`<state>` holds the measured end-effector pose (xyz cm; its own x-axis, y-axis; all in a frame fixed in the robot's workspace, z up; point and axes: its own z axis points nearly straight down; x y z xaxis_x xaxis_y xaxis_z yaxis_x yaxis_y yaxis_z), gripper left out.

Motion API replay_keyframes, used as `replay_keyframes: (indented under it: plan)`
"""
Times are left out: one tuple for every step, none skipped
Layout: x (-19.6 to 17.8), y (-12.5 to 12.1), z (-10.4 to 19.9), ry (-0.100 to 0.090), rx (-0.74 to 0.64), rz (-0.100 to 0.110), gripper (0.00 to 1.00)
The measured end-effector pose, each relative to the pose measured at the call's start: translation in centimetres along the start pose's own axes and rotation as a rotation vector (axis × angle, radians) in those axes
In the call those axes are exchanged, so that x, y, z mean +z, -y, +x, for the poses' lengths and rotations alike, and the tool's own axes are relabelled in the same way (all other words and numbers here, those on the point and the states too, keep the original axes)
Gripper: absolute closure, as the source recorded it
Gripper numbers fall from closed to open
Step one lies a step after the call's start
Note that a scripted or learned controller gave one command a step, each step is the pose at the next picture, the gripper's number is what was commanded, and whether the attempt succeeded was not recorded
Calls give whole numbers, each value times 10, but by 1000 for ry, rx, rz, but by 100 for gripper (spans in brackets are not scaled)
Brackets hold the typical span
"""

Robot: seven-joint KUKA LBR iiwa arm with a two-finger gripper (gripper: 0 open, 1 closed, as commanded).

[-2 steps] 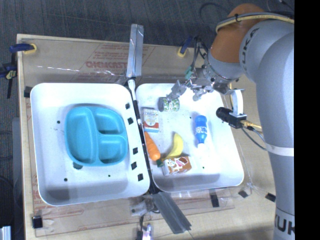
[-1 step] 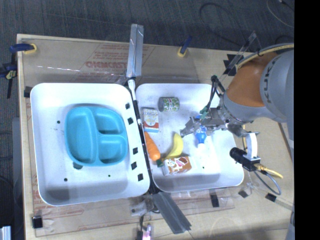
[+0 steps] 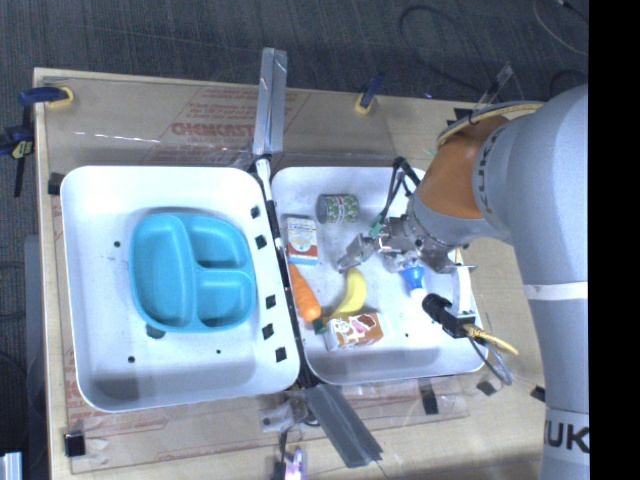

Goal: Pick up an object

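The right bin (image 3: 400, 363) holds several items. A green can (image 3: 338, 208) lies at the back. A small white and orange carton (image 3: 302, 239) sits near the left wall, with an orange carrot (image 3: 305, 296) below it. A yellow banana (image 3: 351, 292) lies in the middle, and a brown snack packet (image 3: 356, 330) sits in front of it. My gripper (image 3: 353, 251) hangs over the bin's middle, just above the banana and right of the carton. I see nothing held in it. A small blue and white thing (image 3: 413, 281) shows under the wrist.
The left bin (image 3: 90, 368) bears a light blue divided tray (image 3: 195, 271). A ridge of black clips (image 3: 270, 298) runs between the two bins. The grey arm and orange band (image 3: 455, 183) cover the right bin's right side.
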<state>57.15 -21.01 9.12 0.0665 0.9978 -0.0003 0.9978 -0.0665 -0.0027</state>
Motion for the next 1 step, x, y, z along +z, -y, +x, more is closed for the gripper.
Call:
replay_keyframes:
  plan:
    - [0,0,0,0,0,0,0]
